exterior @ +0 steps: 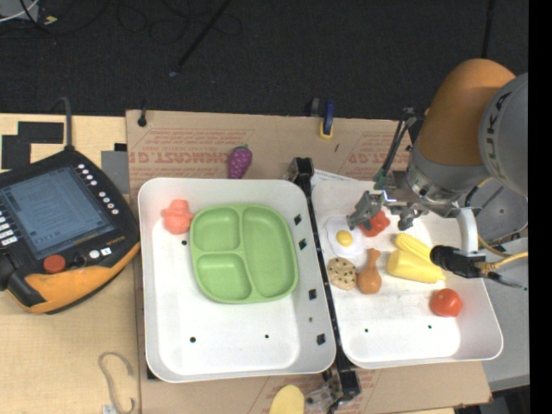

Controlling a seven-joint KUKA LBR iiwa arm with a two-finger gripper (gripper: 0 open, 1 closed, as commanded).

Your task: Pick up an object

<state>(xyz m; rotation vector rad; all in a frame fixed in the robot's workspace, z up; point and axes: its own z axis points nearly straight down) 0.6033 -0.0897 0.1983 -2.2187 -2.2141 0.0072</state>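
My gripper (369,209) hangs low over the back left part of the right bin (483,339). A small red object (378,224) lies right under its tip; whether it is gripped is hidden by the gripper body. Close by are a toy fried egg (345,239), a cookie (342,272), a brown drumstick (370,273), a yellow corn cob (413,247) with a yellow piece (414,268) beside it, and a red tomato (446,302).
The left bin (172,335) holds a green divided plate (241,253) and a pink-orange toy (176,216). A purple toy (240,160) lies on the cardboard behind it, a yellow toy (288,398) lies in front, and a teach pendant (56,218) sits at far left.
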